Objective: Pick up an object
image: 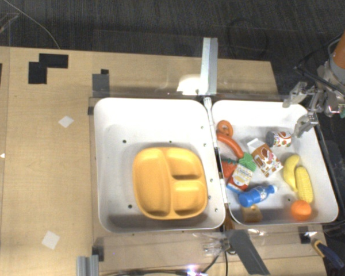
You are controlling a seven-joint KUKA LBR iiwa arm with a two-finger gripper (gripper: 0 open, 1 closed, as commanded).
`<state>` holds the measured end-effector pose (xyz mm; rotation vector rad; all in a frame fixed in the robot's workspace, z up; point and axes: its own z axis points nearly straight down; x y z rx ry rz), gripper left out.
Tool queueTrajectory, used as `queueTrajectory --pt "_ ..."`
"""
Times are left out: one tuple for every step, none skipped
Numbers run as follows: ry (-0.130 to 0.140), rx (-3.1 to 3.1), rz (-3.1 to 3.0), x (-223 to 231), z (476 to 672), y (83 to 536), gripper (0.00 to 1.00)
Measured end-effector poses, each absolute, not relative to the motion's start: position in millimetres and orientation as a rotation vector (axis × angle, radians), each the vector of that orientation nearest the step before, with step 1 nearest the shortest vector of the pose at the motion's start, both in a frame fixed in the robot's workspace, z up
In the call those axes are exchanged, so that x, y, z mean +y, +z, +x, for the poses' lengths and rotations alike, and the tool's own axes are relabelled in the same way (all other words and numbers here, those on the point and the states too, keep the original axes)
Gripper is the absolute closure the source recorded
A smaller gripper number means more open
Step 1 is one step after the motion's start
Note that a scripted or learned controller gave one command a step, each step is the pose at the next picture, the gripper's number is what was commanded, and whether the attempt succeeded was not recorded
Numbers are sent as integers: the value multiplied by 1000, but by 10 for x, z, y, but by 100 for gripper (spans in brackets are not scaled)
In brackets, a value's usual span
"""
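2 shallow white bins are seen from the camera view, side by side on a pale wooden bench [46,171]. The left bin [112,125] holds a yellow divided tray [169,181], moulded in smooth plastic with 3 compartments and rounded corners.

The right bin [328,203] is crowded with small toy items. An orange [301,210] lies near the front right corner; a corn cob [303,184] and a banana [290,170] lie touching each other just behind it. A blue bottle [256,195] lies towards the front, a printed carton [266,159] sits near the middle, and a red-orange curved piece [231,145] rests close to the dividing wall.

The gripper [308,109] hangs over the back right corner of the right bin, above the rim and apart from every item. Its fingers [304,123] appear spread, with nothing between them.

No item is singled out by the task. The corn cob is judged a fair candidate: it looks light, stiff and hollow, with a ribbed surface that should resist slipping, and it would best be taken across its narrow middle. The banana pressed against it could be nudged. The orange is judged harder, being round and smooth and likely to roll away from closing pads. The carton looks light, but could crush.
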<state>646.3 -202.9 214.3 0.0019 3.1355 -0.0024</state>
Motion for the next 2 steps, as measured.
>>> queueTrajectory --pt "1 3120 337 -2044 6211 1269 0" --pt "0 3091 513 -1860 6389 1072 0"
